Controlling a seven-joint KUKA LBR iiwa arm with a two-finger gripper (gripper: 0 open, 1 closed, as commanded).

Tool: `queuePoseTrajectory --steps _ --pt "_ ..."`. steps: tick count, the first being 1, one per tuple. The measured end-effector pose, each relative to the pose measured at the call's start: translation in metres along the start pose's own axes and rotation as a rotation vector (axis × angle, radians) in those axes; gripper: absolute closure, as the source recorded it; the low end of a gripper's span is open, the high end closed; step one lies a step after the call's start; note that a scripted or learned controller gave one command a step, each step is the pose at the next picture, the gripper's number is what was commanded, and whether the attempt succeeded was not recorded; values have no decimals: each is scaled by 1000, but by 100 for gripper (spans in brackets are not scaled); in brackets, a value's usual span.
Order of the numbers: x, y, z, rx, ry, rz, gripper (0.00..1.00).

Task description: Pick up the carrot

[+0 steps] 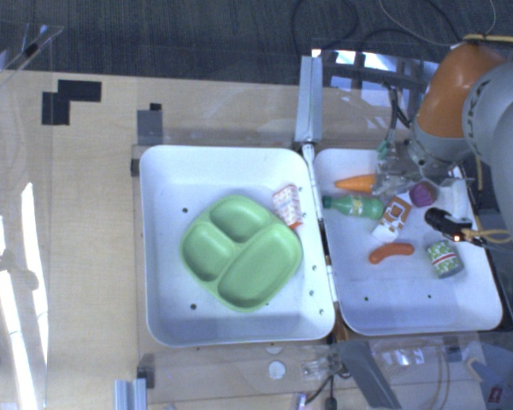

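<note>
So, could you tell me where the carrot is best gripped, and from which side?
Probably across the middle of the carrot, coming straight down from above. It lies flat, lengthways left to right, so fingers closing across its narrow width fit best. A green bottle lies close in front.

Honestly, nothing here is readable. The small can (445, 259) at the right of the frame has a printed label, the white carton (392, 216) next to it has some orange print, and the crinkly packet (288, 205) near the middle has red markings, but it's all too tiny and blurry to make out.
</note>
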State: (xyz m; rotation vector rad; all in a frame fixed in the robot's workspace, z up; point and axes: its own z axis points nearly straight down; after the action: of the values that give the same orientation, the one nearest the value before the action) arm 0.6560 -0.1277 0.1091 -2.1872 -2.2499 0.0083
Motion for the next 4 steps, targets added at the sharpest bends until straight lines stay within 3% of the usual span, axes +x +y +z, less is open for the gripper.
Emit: queuePoseTrajectory --steps 1,2,3,4 --pt "1 2 -1 -7 -1 -1 0" --pt "32 11 22 1 -12 -291 0" --pt "26 11 10 0 -20 -288 100" --pt "89 16 -114 -17 -2 -333 100"
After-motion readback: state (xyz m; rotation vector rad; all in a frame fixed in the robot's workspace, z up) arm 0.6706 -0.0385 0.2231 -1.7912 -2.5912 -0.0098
